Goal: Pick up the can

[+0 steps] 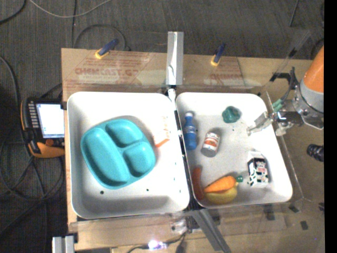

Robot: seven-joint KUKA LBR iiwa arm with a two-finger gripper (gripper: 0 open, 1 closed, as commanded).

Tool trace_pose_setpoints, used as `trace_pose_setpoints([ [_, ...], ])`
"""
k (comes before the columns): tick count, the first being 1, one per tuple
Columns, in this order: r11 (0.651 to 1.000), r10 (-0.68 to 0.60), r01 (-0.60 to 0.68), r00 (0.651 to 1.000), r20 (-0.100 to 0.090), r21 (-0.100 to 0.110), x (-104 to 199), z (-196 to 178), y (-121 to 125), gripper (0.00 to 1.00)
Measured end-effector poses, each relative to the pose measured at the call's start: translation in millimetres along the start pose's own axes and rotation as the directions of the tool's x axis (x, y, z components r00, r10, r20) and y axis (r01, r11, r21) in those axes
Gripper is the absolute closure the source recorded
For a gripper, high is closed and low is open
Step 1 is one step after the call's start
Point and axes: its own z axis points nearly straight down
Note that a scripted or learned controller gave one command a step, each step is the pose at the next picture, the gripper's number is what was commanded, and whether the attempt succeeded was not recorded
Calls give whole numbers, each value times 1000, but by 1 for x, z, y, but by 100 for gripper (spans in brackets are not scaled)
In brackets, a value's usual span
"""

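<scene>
Two white bins sit side by side, and nothing of the pick looks done yet. Far to the gripper's left, the left bin (pixel 79 194) holds a big turquoise divided plate (pixel 120 152). The right bin (pixel 284 191) lies under and beside the gripper (pixel 258 124), which hovers at that bin's right rim, its pale tip reaching in over the white floor; whether it is spread or pressed together I cannot tell, but no object sits at its tip. Below and left of it a carrot (pixel 221 183) rests on a banana (pixel 222 196) at the front wall. A small black-and-white carton (pixel 258 172) stands just below the gripper. A blue bottle (pixel 189 132) lies further left, by the bin's dividing wall. The can (pixel 210 143), white with a red label, lies tilted on the floor between bottle and gripper, well apart from the tip. A small teal lump (pixel 231 114) sits near the tip, up and left. Judging from this, the reach, the closing and the lift all remain.
</scene>
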Motion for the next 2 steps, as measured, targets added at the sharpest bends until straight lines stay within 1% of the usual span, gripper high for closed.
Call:
trace_pose_setpoints([
  [1, 1000, -1, 1, 1000, -1, 3, 1, -7, 1, 100],
  [2, 1000, -1, 2, 1000, -1, 3, 1, -7, 1, 0],
])
